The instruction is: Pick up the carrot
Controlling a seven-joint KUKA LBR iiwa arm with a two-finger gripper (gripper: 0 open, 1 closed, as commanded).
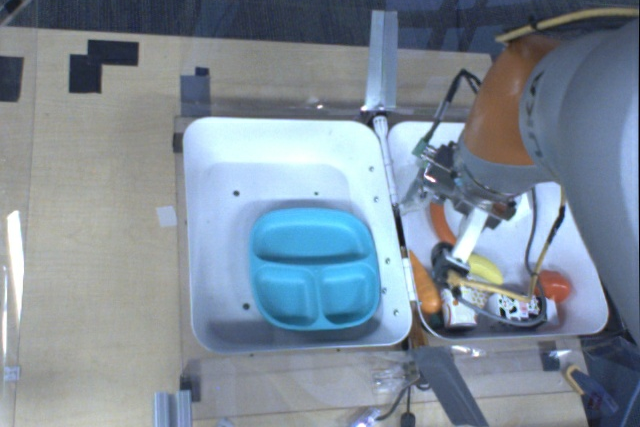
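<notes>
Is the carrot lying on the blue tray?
No, the carrot lies in the right bin, against its left wall; the blue tray sits in the left bin.

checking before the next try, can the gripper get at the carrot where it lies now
Probably yes, though awkwardly. The carrot lies uncovered but tight against the right bin's left wall, which could block one finger. The gripper is just beside it, above the yellow item.

Bright even overhead light, soft shadows, slight blur
</notes>
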